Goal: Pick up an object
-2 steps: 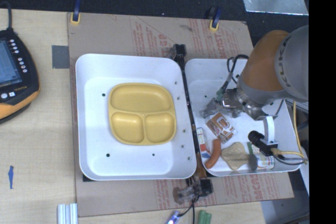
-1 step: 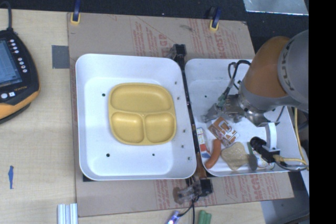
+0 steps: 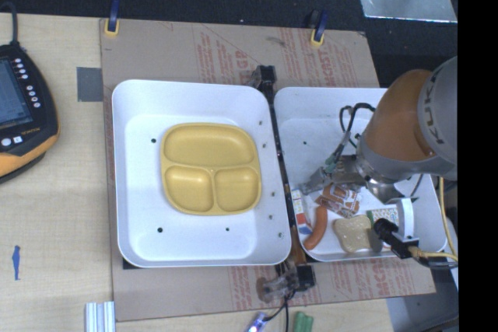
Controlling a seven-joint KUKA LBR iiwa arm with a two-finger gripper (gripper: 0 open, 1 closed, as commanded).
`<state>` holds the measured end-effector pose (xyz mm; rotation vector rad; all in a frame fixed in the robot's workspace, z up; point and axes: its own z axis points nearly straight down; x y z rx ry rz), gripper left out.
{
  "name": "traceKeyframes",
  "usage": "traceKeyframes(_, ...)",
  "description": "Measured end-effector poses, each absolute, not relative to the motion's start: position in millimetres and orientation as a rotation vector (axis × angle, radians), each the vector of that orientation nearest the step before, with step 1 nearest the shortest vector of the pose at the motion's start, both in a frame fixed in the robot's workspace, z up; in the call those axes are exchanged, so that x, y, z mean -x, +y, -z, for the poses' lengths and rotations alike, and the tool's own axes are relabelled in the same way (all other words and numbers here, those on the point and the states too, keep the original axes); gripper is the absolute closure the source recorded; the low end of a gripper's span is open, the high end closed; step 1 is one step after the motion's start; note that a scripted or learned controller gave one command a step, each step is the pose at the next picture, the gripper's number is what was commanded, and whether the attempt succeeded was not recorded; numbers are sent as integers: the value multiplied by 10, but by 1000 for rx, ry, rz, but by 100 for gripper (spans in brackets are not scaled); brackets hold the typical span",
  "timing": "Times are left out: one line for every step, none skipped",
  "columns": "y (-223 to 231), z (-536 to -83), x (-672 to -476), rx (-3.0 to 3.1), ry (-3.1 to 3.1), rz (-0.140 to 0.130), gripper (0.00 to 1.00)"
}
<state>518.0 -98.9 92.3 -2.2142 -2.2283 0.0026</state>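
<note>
In the right bin, several small objects lie near the front. An orange sausage rests by the left wall, with a tan bread slice to its right. A red and white packet sits just behind them, and a green and white item lies further right. A thin boxed item leans on the bin's left wall. My gripper is low in this bin, reaching left from the orange-banded wrist. It is just above and left of the packet.
The left bin holds a yellow divided plate. A black and orange pendant lies on the bench at far left. Black cable loops by the wrist. Clamps pin the cardboard underlay at the back.
</note>
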Motion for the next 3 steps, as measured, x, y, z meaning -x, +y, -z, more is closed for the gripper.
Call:
traceKeyframes(-1533, -920, -5841, 2217, -2224, -2, 0)
traceKeyframes(-1195, -913, -5329, 2214, -2225, -5, 0)
traceKeyframes(-1209, -1024, -5335, 2213, -2227, -7, 100)
